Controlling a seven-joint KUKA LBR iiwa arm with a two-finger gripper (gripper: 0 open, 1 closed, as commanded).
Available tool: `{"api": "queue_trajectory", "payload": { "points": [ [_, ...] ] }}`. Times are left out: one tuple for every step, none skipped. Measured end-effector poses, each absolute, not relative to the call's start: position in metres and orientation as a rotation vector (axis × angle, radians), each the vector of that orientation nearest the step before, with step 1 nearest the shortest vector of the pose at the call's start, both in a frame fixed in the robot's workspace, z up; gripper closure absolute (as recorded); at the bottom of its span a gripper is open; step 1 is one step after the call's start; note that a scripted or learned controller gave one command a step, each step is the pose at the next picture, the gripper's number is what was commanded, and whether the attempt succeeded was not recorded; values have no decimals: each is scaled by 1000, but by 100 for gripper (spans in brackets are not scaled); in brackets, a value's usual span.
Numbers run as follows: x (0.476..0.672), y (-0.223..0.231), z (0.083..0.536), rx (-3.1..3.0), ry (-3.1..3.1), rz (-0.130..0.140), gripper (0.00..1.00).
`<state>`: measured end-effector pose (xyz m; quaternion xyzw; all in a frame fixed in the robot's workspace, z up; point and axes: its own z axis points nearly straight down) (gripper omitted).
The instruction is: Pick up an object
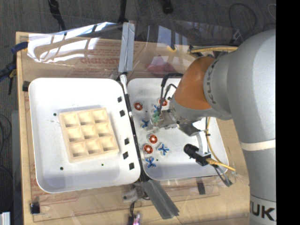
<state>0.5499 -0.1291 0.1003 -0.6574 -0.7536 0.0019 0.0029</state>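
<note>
The small blue cross-shaped plastic pieces point(145, 123) and red-orange rings point(152, 138) lie scattered in the right white bin point(187, 172), just left of and below the gripper point(161, 118). The gripper hangs low among them; whether it is parted or closed, I cannot tell. Risk: pieces sit close together, so a descent could nudge 1 aside or pinch 2. The wooden 9-cell tray point(88, 134) sits well left.

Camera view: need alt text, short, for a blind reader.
The grey arm's gripper reaches down into the right bin, among small red rings and blue cross-shaped pieces. The left bin holds a pale nine-cell grid tray.
</note>
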Motion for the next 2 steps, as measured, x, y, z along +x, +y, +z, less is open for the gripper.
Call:
{"api": "queue_trajectory", "payload": {
  "points": [
    [550, -129, 100, -2061, -2363, 6, 0],
    [476, -148, 91, -1944, -2463, 1, 0]
  ]
}}
